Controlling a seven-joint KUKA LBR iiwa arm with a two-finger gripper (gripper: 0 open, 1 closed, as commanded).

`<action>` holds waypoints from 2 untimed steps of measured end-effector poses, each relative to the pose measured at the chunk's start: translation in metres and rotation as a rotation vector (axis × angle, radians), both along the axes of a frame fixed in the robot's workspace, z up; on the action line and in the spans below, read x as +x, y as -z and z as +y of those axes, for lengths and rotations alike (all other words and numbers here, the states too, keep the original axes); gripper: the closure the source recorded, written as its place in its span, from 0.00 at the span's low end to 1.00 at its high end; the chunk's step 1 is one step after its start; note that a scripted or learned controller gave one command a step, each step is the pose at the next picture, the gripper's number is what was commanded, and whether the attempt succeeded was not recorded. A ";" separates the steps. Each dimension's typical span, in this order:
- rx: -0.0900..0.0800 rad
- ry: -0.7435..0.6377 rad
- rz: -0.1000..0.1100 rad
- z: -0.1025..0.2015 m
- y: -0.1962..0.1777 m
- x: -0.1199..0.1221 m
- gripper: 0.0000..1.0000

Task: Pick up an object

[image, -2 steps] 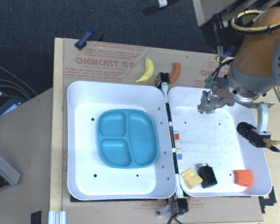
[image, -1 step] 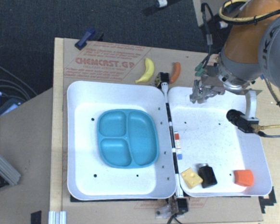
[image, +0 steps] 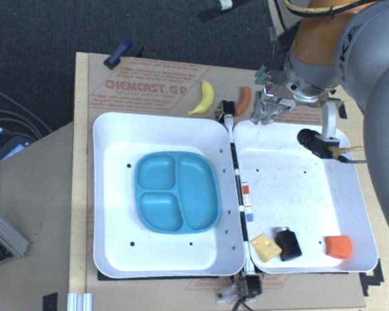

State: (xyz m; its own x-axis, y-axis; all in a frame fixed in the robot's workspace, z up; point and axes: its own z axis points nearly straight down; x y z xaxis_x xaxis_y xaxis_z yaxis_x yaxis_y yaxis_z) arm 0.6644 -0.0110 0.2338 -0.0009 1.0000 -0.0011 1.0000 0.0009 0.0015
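Two white bins point(image: 105, 178) are borne by the table point(image: 85, 96); the hand point(image: 268, 114) is held over the right bin's far edge, its state indiscernible.

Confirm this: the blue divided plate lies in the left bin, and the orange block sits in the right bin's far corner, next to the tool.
Not quite. The camera view shows the orange block in the right bin's near corner, far from the tool. The blue divided plate does lie in the left bin.

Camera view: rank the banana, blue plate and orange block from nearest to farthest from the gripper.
1. Banana, on the cardboard just left of the gripper.
2. Blue plate, in the left bin.
3. Orange block, right bin's near corner.
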 end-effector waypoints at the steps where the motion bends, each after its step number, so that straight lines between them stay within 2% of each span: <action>1: -0.001 -0.001 -0.003 0.000 -0.011 0.001 1.00; 2: -0.001 -0.001 -0.002 0.000 -0.010 0.001 0.00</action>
State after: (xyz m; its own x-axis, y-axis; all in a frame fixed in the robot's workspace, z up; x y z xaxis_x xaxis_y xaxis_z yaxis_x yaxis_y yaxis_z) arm 0.6649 -0.0105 0.2442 -0.0015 1.0000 -0.0023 1.0000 0.0015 0.0031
